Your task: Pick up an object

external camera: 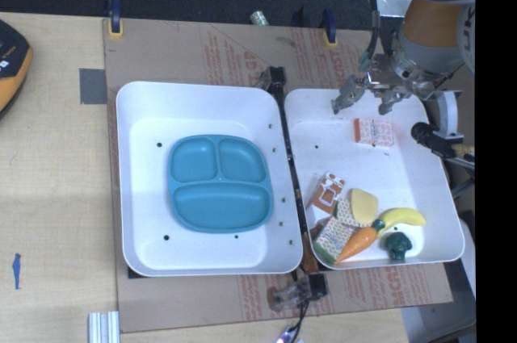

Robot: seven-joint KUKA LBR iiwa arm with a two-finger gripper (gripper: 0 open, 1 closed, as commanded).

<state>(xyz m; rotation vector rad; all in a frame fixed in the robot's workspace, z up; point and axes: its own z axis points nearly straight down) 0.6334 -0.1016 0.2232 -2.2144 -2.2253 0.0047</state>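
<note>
Barely started, going by this shot. Gripper point(367, 98) up at the upper right of the frame, hanging over the top edge of the right bin point(432, 172), fingers spread wide apart and gripping nothing at all. Plain white bin floor showing in the gap between them.

Closest candidate: a small white packet with red print point(373, 131), lying flat just below and slightly right of the gripper, apart from it, not touching. Rest of the loot bunched in the lower part of the same bin: a brown-and-white patterned piece point(327, 192), a pale yellow wedge point(363, 205), a checkered cracker-looking thing point(332, 237), a toy carrot point(357, 243), a banana point(401, 217) and a little green broccoli-ish lump point(397, 245). All packed tight, touching or overlapping, so probably fiddly to grab one cleanly.

Over in the left bin point(129, 172), middle-left of the frame: a blue divided plate point(220, 182) sitting flat, well away from the arm.

So, done so far: nothing lifted, nothing pinched. Left to do: pretty much everything, meaning picking a target, dropping down, closing, lifting. Best guess at the target is that packet, given how near it sits, but honestly just a guess. Flat and thin too, so maybe not an easy pinch.
</note>
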